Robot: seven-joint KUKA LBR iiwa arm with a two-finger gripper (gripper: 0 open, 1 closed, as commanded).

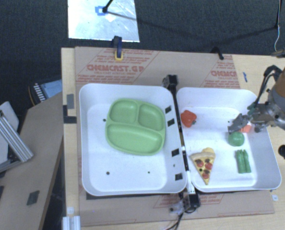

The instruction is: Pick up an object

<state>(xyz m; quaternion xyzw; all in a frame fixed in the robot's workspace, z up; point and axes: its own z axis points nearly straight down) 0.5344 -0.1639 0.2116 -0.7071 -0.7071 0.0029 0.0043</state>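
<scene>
The gripper (240, 124) hangs low over the right bin (214, 97), close to that bin's right wall, with its dark fingertips just above and to the left of a round green toy (236, 139). A small orange-pink piece (246, 128) sits right at the fingertips, but whether it is pinched between them or only lying beside them cannot be told, and the finger spread is equally unclear (the tips blur together at this slant).

The likeliest failure is a closure on nothing, or a glancing touch that rolls the round green toy away. The green asparagus-like toy (243, 160), the pizza slice (203, 163) and the red pepper toy (188, 118) lie well apart, as does the green divided plate (135, 126) in the left bin (92, 143).
</scene>
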